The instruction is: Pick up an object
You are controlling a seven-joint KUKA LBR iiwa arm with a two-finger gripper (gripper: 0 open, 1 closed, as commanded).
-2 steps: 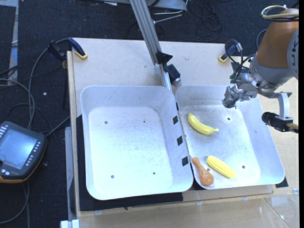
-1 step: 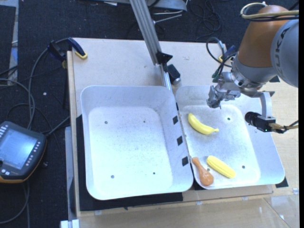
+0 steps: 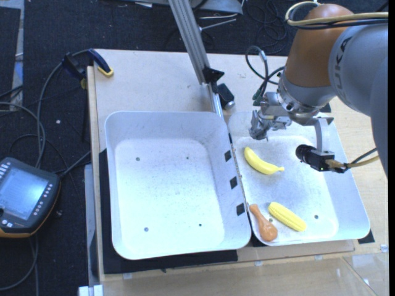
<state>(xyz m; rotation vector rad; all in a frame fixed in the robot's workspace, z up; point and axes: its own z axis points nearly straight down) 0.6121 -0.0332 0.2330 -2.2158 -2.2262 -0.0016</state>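
A grey robot arm enters from the right, its orange band above the wrist. The wrist bends downward and leftward, ending in a small metallic end effector pointing down. Its tip appears blurred, perhaps from motion.

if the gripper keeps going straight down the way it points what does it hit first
Most likely the bare floor of the right bin, at its far end. The gripper points down, up-view of the banana, so it would probably miss it, though depth is hard to judge from this slanted view.
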